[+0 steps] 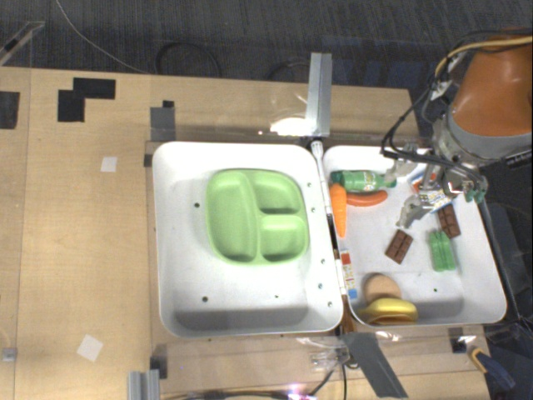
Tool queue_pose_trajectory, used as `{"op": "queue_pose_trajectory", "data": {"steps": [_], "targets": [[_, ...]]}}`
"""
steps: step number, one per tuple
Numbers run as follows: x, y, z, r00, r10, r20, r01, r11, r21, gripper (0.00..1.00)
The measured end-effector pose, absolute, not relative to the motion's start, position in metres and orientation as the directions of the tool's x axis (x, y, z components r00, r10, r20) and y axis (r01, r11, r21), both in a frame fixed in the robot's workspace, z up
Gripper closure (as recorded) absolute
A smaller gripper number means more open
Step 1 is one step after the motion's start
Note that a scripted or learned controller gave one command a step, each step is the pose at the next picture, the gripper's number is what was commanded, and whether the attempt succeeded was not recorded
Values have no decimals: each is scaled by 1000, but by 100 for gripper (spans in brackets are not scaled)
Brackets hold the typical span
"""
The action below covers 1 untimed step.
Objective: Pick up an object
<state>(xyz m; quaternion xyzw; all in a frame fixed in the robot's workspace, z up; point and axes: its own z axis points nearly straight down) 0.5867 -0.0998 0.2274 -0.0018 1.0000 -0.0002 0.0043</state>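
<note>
Hovering over right shallow white bin (491, 302), two-finger gripper (414, 211) sits above brown chocolate bar (400, 246), prob. lining up pick; jaw state indiscernible.

single fixed camera above bench (75, 248), looking down at slant, both bins (179, 307) in frame.

We note a dark grey carpeted floor (208, 15), a light wooden bench top (75, 248) bearing black square markers (83, 97), and a thin trailing cable (92, 36).
</note>
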Motion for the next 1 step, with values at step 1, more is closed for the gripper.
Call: {"op": "queue_pose_trajectory", "data": {"steps": [1], "targets": [[543,-110,97,-1000,-10,-6,-10,1000,0,0]]}}
